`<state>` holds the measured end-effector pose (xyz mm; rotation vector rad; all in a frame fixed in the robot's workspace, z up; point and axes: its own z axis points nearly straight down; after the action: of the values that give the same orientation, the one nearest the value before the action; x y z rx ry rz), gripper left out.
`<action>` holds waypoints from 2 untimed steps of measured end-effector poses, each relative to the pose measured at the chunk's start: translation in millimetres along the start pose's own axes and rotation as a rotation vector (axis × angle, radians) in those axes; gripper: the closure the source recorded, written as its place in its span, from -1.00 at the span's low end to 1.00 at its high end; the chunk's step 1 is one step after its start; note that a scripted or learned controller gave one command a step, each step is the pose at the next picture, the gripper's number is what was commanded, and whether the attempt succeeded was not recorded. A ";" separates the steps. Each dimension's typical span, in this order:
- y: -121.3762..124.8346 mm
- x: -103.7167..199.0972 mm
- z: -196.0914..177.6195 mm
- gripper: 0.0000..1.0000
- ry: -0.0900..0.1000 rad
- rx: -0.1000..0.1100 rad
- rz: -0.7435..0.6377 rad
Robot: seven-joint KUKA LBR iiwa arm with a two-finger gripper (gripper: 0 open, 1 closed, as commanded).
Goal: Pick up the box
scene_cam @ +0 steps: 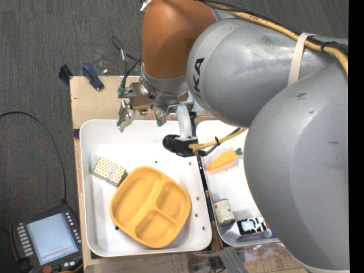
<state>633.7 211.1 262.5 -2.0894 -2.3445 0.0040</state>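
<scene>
The box [108,170] is small, tan with a white dot pattern, and lies flat at the left side of the left bin [91,138], just beside the yellow plate. My gripper [141,117] hangs over the bin's far rim, above and to the right of the box and well apart from it. Its two grey fingers [123,118] stand spread apart with nothing between them.
A yellow three-part plate [151,206] fills the left bin's middle. The right bin [219,131] holds a toy carrot [222,160], a small can [223,211] and a black-and-white item [252,226]. A black cable fitting [177,144] hangs below the wrist. The arm covers the right side.
</scene>
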 end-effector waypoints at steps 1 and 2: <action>-57.8 8.1 138.4 -1.00 0.000 0.004 -0.053; -61.4 -61.4 86.9 -1.00 0.001 0.001 -0.037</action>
<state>579.5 143.0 175.9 -2.0450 -2.3814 0.0048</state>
